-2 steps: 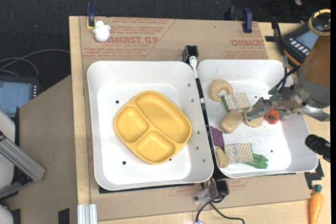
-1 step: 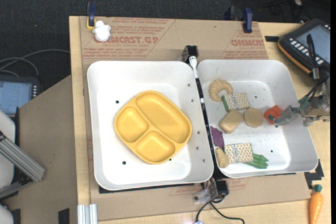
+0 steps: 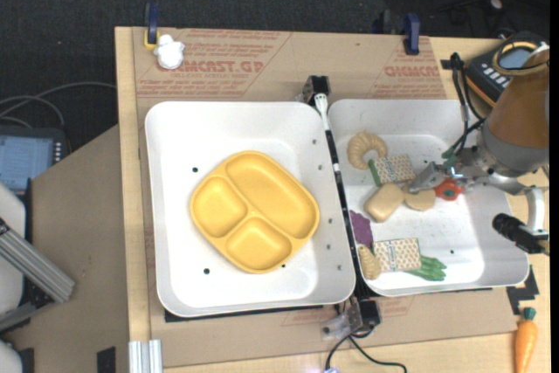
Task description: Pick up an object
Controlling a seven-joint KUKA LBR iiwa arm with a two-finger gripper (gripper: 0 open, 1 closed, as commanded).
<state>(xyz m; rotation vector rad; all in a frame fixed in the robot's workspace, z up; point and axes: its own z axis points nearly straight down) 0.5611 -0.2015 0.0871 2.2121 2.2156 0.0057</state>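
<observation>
At the near edge of the wooden surface (image 3: 131, 188), at five o'clock, a small orange carrot-shaped toy (image 3: 524, 347) is lying just outside the bins. Moving back, the right shallow white plastic bin (image 3: 472, 275) is holding, along its near side, a patterned fabric square with a green leafy piece (image 3: 409, 258) and a purple scrap (image 3: 360, 228) at the bin's nine o'clock wall. Beside it, the left shallow white plastic bin (image 3: 175, 275) is carrying a yellow three-compartment plastic plate (image 3: 253, 210) sitting near its centre. Further back in the right bin, a tan bread-like lump (image 3: 383, 203) is lying touching a smaller tan piece (image 3: 420, 200), with a second patterned fabric square (image 3: 396, 168) just beyond and a beige croissant-shaped toy (image 3: 365, 146) at the bin's eleven o'clock. The grey arm with its orange band (image 3: 521, 113) is reaching in from three o'clock, and its gripper (image 3: 437, 179) is hanging low over the bin just beside the smaller tan piece, next to a small red object (image 3: 449, 189); I cannot tell how far it is parted or whether it is gripping anything. At the far eleven o'clock corner of the surface, a small white figure (image 3: 169, 53) is resting.
</observation>
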